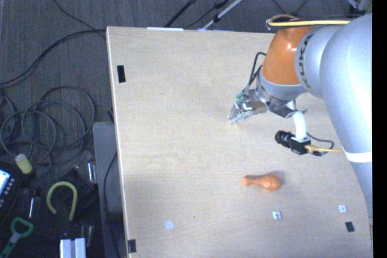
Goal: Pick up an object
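Metal gripper (240, 112) over pale wooden board (181, 130); finger state unclear. Smooth orange pear-shaped object (264, 181) lies apart.

The surface (181, 130) carries one loose item, a pear-shaped object (263, 181), lying on its side toward the near edge. The tool (240, 113) stands behind and slightly left of that object, well apart from it. The arm (326, 69) enters from the right. Cables (48, 118) lie on the floor left of the surface.
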`<state>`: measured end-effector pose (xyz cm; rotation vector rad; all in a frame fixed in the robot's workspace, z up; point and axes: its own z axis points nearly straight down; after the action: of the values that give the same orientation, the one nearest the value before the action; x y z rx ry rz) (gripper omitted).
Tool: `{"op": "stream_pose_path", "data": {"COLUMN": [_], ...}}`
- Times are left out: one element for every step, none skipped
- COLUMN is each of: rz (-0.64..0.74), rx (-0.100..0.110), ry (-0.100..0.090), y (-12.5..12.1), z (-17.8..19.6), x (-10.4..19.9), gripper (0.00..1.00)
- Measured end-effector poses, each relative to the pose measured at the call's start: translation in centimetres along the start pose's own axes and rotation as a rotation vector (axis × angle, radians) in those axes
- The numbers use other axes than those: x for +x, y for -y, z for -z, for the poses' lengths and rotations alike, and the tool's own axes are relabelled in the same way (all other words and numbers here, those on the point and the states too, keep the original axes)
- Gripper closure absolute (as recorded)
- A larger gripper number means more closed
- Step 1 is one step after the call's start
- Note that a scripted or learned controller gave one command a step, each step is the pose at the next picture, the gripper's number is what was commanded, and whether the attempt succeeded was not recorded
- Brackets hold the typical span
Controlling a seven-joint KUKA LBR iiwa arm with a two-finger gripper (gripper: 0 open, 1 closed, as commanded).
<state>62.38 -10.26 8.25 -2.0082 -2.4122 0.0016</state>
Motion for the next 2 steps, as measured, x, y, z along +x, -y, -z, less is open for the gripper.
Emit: {"op": "stream_pose_path", "data": {"rz": [0.0,0.0], "rx": [0.0,0.001], "ry": [0.0,-0.001], "y": [0.01,0.0], "z": [0.01,0.84], "x": [-0.03,0.07], "gripper": [0.0,1.0]}}
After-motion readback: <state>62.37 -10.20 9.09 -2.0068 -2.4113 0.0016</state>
